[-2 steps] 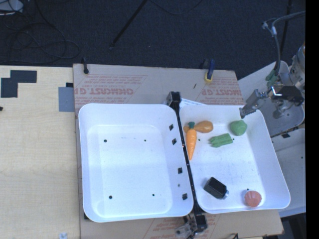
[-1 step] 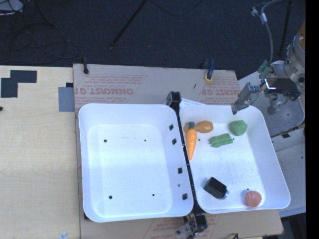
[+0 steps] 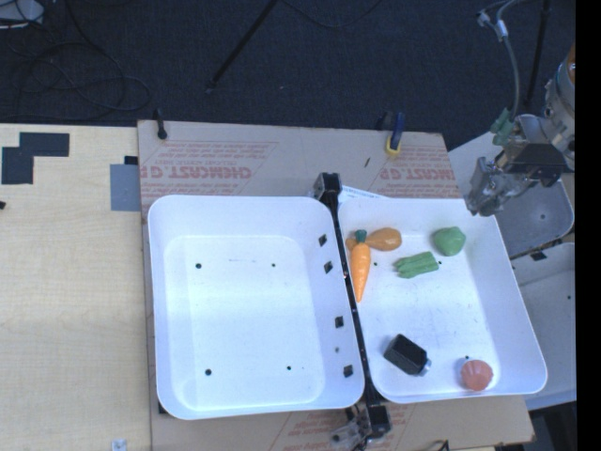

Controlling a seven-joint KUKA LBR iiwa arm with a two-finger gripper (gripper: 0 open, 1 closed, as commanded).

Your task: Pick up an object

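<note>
Beside right bin (image 3: 526, 332), gripper (image 3: 483, 198) unladen.

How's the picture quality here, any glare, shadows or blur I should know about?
Camera view: bright light washes out the floor of the left bin; the right bin is lit evenly, with a small soft shadow under the black block; the carrot looks reasonably sharp, while the gripper is dim and slightly soft at the right.

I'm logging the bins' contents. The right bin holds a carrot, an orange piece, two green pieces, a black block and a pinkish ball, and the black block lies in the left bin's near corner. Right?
Not quite. In the camera view the black block lies in the right bin, near its front, beside the pinkish ball. The rest stands.
</note>
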